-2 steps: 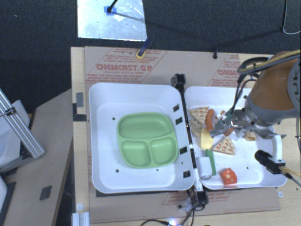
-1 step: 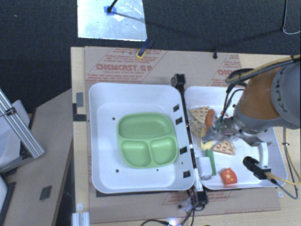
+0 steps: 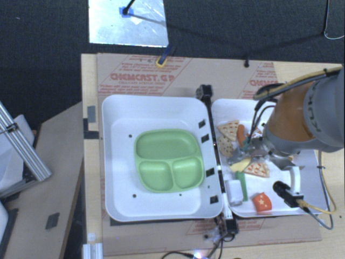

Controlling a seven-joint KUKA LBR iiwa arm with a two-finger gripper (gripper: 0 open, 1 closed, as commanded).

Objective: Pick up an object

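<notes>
Gripper (image 3: 249,151) of the grey-and-orange arm (image 3: 302,117) is hovering low inside the right white bin (image 3: 307,204), among a cluster of toy food; whether its claw is spread or pinched is impossible to tell. Beside it, a pizza slice (image 3: 228,129), a yellow piece (image 3: 240,165), a second pizza slice (image 3: 257,169), a green stick (image 3: 243,186) and a red piece (image 3: 262,202) are lying. A green divided plate (image 3: 168,160) is sitting in the left bin (image 3: 116,144)
</notes>
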